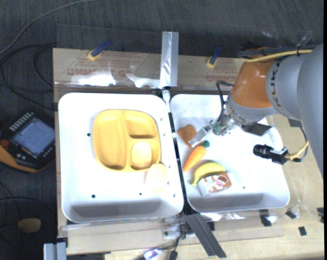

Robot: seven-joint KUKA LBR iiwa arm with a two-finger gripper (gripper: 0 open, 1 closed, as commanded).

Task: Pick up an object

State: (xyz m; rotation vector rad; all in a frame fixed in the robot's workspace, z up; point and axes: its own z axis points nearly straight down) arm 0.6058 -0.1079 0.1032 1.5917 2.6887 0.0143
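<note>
My gripper (218, 127) is low in the right bin (261, 196), near its back middle, under the orange band of the wrist. Just to its left lie a brown rounded piece (185, 131) and a small grey item (199, 139). In front of them rest an orange carrot with a green tip (194, 156), a yellow banana (209, 169) and a small printed cup (215, 184). The gripper hangs right of the brown piece and behind the carrot. Nothing shows between its tips.
The left bin (76, 194) holds a yellow divided tray (115, 140) with a pale yellow block (141, 155) in it and a cream piece (156, 175) at its front corner. A black fitting with a cable (269, 151) sits over the right bin's right side.
</note>
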